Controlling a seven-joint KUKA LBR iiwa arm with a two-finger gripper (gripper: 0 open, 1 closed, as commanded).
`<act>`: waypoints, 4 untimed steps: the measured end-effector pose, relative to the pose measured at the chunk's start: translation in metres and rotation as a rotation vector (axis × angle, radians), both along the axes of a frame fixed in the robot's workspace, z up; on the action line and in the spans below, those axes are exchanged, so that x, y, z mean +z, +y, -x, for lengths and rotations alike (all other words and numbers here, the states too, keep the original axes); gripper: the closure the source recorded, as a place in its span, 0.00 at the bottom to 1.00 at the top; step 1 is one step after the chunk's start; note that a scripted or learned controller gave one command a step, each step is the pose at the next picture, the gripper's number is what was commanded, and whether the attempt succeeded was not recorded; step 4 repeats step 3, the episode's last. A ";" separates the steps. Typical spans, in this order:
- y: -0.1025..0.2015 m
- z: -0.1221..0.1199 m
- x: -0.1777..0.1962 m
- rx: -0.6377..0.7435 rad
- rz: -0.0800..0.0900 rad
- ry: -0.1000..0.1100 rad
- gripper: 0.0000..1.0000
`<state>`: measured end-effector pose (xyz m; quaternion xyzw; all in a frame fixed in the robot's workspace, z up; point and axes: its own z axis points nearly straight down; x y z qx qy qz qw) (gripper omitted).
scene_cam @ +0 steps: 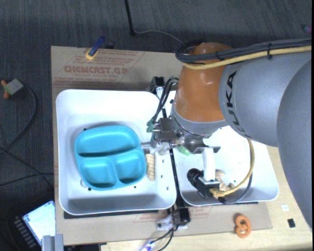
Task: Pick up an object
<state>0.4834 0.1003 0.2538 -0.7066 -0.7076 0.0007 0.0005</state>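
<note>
A light-blue divided tray (pixel 109 157) lies in the left bin (pixel 73 109). A cream ridged object (pixel 150 167) stands just right of the tray, against the bin's right wall. My gripper (pixel 160 141) hangs low over the divider between the two bins, just above and slightly right of the cream object. A small green thing (pixel 184 151) peeks out under the wrist at the left edge of the right bin (pixel 261 192). The arm's orange band and grey body cover most of the right bin.
An orange ring (pixel 243 225) lies on the bench in front of the right bin. A blue and yellow item (pixel 95 47) rests on the brown board behind the left bin. Cables run along the floor at the left.
</note>
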 end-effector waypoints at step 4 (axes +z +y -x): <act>-0.085 0.000 -0.051 -0.003 0.001 0.000 1.00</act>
